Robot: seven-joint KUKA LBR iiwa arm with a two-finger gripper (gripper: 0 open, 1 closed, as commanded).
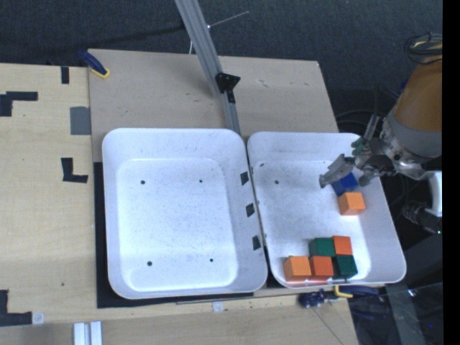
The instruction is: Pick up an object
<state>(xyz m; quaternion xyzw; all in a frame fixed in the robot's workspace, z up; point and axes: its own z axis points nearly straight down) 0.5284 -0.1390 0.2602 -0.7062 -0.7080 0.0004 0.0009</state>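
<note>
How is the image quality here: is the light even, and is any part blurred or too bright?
Camera view: light is soft and even; the white bins look bright but keep their speckles; shadows are faint; the gripper over the blue block looks slightly soft; the whole picture is somewhat grainy.

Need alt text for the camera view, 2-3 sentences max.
The arm's end effector hovers in the right white bin, right by a blue block and an orange block. A cluster of orange and green blocks sits at that bin's near edge. The left white bin lies beside it on the wooden bench.
</note>
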